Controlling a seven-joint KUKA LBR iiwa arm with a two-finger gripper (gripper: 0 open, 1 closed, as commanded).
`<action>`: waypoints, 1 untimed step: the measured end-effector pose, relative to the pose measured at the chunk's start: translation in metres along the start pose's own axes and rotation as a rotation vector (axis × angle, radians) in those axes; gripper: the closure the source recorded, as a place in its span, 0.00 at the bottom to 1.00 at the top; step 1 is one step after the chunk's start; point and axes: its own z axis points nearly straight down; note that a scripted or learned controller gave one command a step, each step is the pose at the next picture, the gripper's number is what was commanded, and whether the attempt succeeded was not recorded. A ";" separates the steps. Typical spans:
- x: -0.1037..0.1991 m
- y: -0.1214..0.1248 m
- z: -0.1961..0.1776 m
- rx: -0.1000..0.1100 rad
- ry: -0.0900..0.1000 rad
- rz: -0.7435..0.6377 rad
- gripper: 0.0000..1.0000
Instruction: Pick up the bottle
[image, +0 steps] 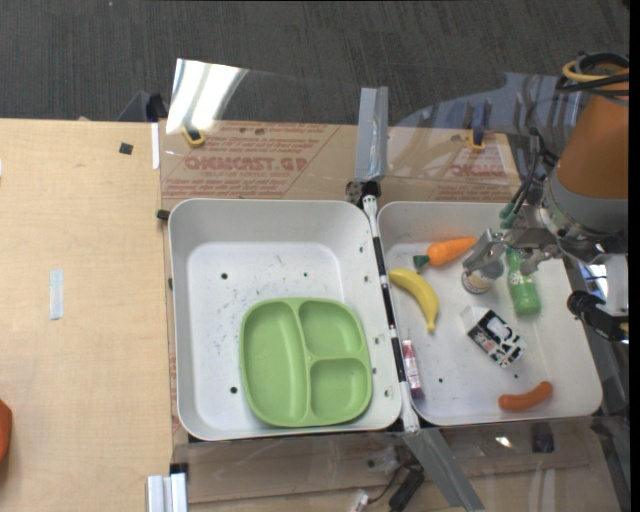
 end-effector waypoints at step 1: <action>-0.032 -0.030 0.136 -0.002 0.001 -0.007 0.00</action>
